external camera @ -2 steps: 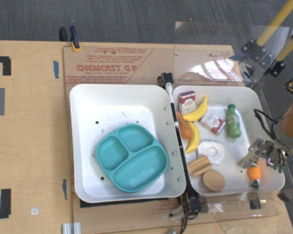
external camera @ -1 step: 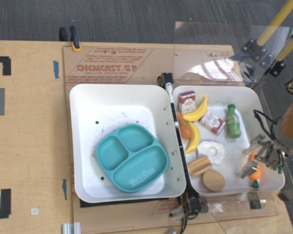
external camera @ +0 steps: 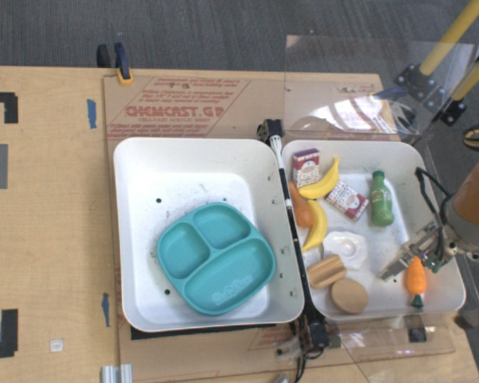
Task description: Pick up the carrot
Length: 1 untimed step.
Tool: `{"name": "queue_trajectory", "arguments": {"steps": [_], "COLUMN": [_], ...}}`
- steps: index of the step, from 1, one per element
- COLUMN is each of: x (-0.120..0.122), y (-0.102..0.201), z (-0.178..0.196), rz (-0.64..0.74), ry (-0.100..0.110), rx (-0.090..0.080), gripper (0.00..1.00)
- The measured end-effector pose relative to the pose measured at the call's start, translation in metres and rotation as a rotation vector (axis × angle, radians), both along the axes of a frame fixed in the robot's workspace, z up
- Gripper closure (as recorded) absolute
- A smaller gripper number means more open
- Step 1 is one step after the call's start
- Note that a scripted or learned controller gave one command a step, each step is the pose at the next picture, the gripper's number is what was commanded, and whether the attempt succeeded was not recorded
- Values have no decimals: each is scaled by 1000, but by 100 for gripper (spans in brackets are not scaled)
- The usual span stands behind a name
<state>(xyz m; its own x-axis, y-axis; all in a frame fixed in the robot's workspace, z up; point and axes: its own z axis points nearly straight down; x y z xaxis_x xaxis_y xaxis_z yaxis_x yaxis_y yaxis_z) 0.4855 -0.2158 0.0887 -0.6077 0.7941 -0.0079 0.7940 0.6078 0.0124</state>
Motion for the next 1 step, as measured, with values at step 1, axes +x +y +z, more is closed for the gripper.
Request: {"name": "queue_trajectory", "arguments": {"steps": [1], "x": [4], "y": [-3], "z": [13], "rz": [-1], "ry": [-18], "rx": [-13], "gripper": [100]}}
